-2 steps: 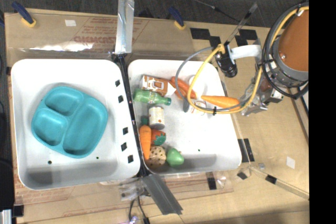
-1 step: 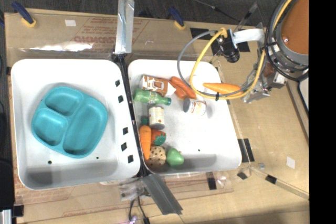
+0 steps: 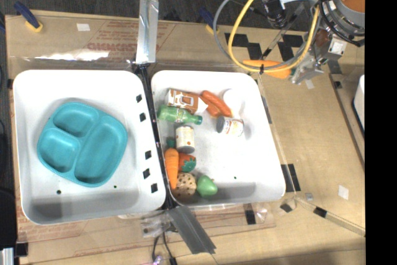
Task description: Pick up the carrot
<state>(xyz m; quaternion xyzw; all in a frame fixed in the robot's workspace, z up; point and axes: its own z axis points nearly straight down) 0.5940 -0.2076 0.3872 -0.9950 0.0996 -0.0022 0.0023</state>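
The carrot (image 3: pixel 171 162) is orange and lies lengthwise against the left wall of the right bin (image 3: pixel 263 152), in its near half. A strawberry-like toy (image 3: pixel 188 163) touches its right side. My gripper (image 3: pixel 305 73) hangs outside the bin, beyond its far right corner, over the brown bench. It is far from the carrot, and nothing shows in it.
The right bin also holds a small box (image 3: pixel 181 100), a green bottle (image 3: pixel 178 115), a can (image 3: pixel 185 138), an orange-red sausage-like toy (image 3: pixel 215 103), a small jar (image 3: pixel 230 126), a spotted cookie (image 3: pixel 185 182) and a green pepper (image 3: pixel 206 185). A teal divided plate (image 3: pixel 82 143) lies in the left bin (image 3: pixel 25 96). Yellow cables (image 3: pixel 248 28) loop near the arm.
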